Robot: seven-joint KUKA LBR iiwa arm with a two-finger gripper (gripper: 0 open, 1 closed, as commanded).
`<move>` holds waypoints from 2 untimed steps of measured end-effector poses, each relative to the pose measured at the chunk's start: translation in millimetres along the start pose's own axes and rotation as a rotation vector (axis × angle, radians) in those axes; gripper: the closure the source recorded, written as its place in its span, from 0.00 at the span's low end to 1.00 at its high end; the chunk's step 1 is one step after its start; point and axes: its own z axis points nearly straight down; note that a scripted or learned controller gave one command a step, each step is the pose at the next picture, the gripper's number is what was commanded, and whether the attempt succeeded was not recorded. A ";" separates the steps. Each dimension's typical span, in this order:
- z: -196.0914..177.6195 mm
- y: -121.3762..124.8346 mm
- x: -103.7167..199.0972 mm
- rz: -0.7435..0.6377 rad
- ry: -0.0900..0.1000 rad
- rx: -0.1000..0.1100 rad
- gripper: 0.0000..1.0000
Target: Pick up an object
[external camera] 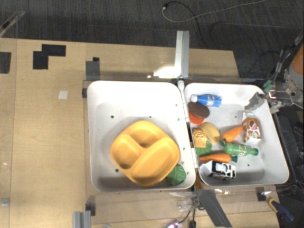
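The claw hangs at the right bin's two o'clock corner, grip too blurry to tell, not yet reaching, and must next drop onto a toy like the carrot at center.

A black cable loops across the dark carpet at the top of the frame. Black tape patches mark the wooden bench at upper left, near a small grey square.
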 end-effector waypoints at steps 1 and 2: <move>123.2 1.9 -11.1 -0.019 -0.002 -0.005 0.00; 111.6 4.0 -10.6 -0.020 -0.003 -0.011 1.00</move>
